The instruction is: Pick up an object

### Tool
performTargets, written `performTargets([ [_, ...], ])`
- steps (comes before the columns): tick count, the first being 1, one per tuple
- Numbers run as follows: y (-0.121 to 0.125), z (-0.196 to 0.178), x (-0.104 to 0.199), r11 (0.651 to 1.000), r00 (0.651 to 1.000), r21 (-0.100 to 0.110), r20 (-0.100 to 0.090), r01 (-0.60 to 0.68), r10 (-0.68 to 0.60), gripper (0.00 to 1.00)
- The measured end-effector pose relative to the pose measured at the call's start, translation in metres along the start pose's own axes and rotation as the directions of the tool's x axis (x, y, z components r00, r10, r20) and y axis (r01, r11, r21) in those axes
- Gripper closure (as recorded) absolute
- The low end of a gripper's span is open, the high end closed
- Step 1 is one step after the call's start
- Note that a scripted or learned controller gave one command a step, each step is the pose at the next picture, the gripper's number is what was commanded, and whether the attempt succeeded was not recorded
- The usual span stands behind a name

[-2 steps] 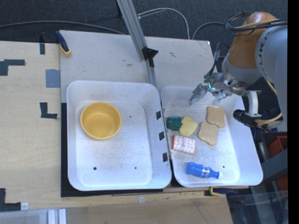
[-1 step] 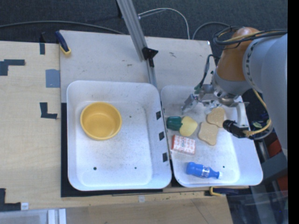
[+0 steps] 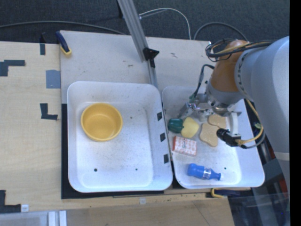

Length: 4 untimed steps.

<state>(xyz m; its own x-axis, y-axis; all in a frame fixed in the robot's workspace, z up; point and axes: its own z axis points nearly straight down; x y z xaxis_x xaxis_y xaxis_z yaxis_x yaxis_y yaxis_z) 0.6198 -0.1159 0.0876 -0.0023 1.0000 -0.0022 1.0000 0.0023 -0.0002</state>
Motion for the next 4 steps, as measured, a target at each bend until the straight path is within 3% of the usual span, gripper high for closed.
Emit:
performTargets([
  [1,0.000,-0.011,0.001,1.000,1.000,0.001,-0.001,0.001,-0.001,1.00],
  [4,0.000,-0.136,-0.002,1.000,1.000,-0.003,-0.002,0.000,0.000,1.00],
])
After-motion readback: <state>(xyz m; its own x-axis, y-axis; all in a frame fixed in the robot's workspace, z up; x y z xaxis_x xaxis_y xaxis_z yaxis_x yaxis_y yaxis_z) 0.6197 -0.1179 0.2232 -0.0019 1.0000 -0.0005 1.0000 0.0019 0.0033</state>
